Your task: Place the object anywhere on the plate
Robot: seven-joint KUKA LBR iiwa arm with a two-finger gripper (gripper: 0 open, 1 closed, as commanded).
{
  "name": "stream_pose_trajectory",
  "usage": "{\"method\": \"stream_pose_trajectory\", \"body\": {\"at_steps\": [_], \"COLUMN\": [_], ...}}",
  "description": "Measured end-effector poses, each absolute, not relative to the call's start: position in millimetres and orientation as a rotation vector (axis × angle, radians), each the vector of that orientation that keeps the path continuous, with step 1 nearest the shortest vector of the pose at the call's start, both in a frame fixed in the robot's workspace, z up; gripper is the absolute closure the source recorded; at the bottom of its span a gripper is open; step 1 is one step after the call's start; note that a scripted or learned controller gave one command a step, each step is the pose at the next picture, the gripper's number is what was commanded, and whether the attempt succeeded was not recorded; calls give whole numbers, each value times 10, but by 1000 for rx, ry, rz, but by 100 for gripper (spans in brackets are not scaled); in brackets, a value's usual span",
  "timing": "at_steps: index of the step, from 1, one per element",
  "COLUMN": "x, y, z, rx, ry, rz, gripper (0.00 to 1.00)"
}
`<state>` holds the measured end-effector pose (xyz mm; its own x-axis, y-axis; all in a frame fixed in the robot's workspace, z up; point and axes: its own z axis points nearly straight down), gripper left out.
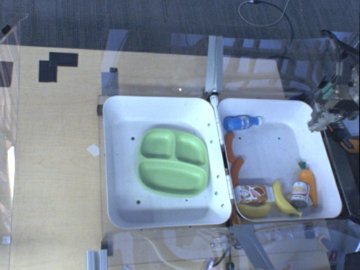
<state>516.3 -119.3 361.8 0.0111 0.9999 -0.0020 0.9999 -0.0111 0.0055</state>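
— Pale wood bench (56, 167) under us, dark carpet beyond it, and the two white bins side by side. What do we have in the left bin (115, 151)?

— We see the green plate (172, 162), three compartments, lying flat near the middle, with nothing on it.

— And the right bin (281, 117)?

— We count a blue bottle (241, 122) on its side near the far left corner, two sausages (233, 156) along the left wall, a small printed packet (253, 194) at the near edge, two bananas (281, 201) beside it, a little can (300, 193) and a carrot (307, 183) toward the near right corner.

— Where is the gripper (322, 118)?

— We find it over the far right corner of the right bin, at the rim. Nothing sits between its parts that we can make out, and we cannot tell whether it is spread or pressed together.

— So the objects relative to it?

— All lie well apart from it; the carrot and can are nearest, the bottle across the bin, the plate farther left still.
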Motion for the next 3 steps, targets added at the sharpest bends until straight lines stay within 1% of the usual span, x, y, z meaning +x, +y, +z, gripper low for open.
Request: {"method": "stream_pose_trajectory", "body": {"at_steps": [1,2,3], "x": [4964,6244,5505], "y": [-497,-148,5], "z": [2528,3038,1945], "rx": [2450,2236,2466], "ry": [1964,2200,1946], "rz": [3,6,2], "gripper": [100,100,100]}}
